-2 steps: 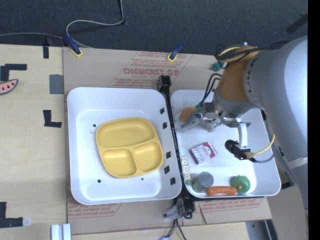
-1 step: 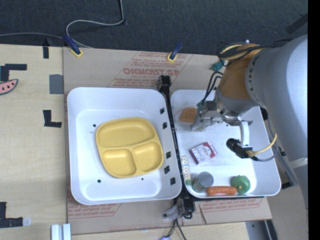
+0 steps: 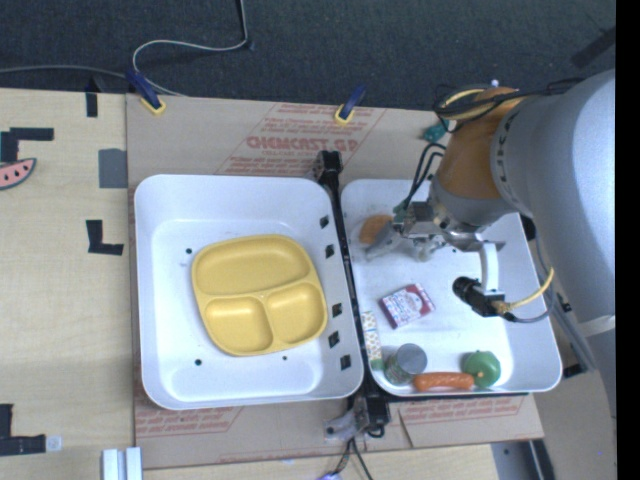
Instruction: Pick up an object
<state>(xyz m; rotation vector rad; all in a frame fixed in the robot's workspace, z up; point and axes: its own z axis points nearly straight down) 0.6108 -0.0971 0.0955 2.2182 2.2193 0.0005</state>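
My gripper [image 3: 392, 238] is low in the far left part of the right bin [image 3: 535, 353], reaching in from the right under the orange wrist band. A small brown-orange rounded object [image 3: 371, 229] lies right at its tip, touching or nearly touching it; I cannot tell whether it is gripped. Nearer the front lie a red and white packet [image 3: 407, 305], a grey round can [image 3: 408, 359], an orange sausage-shaped piece [image 3: 443, 380] and a green pepper-like toy [image 3: 483, 366].
The left bin [image 3: 160, 268] holds a yellow divided plate [image 3: 260, 293]. A patterned strip [image 3: 372, 343] lies along the right bin's left wall. The black divider [image 3: 338, 258] separates the bins. The arm's body and a yellow cable [image 3: 530, 303] cover the right bin's right side.
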